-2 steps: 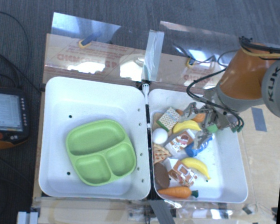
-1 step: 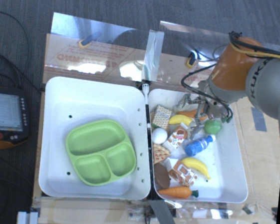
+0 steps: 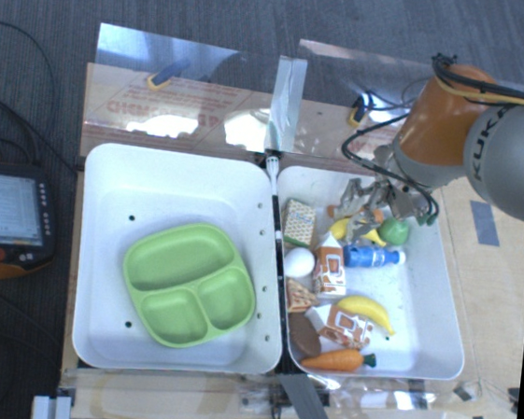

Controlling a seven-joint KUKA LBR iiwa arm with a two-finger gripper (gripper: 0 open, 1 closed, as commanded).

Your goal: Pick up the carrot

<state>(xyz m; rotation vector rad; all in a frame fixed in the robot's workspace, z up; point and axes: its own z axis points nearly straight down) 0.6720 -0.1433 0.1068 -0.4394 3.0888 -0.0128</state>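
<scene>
The orange carrot (image 3: 332, 359) with a small green stem end lies along the front wall of the right bin (image 3: 440, 299). My gripper (image 3: 367, 208) hangs low over the back of that same bin, beside a green round item (image 3: 395, 231) and a small yellow item (image 3: 342, 229). It is far from the carrot, with most of the bin's contents between them. The grey arm with its orange band (image 3: 441, 121) reaches in from the upper right.
The right bin also holds a blue bottle (image 3: 369, 256), a banana (image 3: 368, 312), a white egg (image 3: 299, 262), several small snack boxes and a brown item (image 3: 304, 335) next to the carrot. The left bin (image 3: 114, 187) holds a green divided plate (image 3: 190, 283).
</scene>
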